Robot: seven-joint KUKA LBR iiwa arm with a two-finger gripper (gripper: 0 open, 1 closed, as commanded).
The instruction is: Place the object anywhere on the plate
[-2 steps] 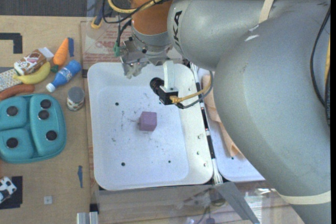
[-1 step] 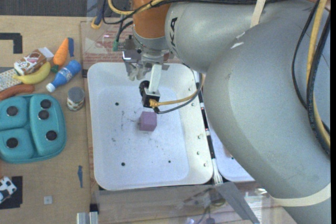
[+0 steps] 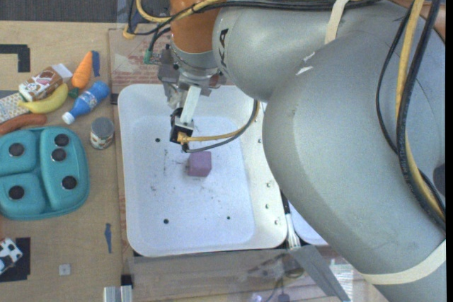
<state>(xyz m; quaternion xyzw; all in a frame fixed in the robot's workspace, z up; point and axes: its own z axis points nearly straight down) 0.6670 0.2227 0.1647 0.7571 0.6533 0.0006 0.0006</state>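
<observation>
Target is taken to be the purple block (image 3: 199, 165), lying flat on the floor of the white bin (image 3: 141, 237), near its middle and touched by nothing. The gripper (image 3: 187, 85) is hung over the bin's upper part, just beyond the block and apart from it. Its state cannot be told, since it is hidden beneath the wrist. Nothing is judged to be held. A pale curved edge (image 3: 306, 228) past the bin's lower right corner may be the plate, but this cannot be confirmed under the arm. A teal divided tray (image 3: 42, 170), banana (image 3: 44, 102) and can (image 3: 102, 132) are laid on the bench outside the bin, presumably as spare props. The pick is judged not yet made.
</observation>
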